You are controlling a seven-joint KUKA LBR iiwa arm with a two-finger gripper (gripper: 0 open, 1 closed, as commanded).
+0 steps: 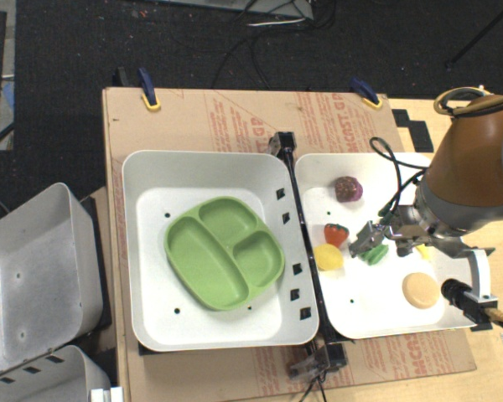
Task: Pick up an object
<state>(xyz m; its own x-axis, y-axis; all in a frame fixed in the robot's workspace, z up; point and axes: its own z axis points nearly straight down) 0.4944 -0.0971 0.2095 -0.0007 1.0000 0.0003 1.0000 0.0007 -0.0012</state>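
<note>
Green divided plate (225, 251) occupies the bin well left of the claw (370, 243). Tan disc (420, 291) lies lower right; purple item (348, 189) above; yellow item (329, 258) left. Green piece (375, 254) touches the claw; grip state cannot be determined.

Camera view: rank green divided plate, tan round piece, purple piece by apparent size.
1. green divided plate, by far the largest.
2. tan round piece.
3. purple piece, slightly smaller than the tan one; it lies farther back, so that gap is unsure.

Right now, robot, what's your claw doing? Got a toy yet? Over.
Gripper low in right bin, at green piece. No hold confirmed. Red toy, yellow toy close beside it.
</note>
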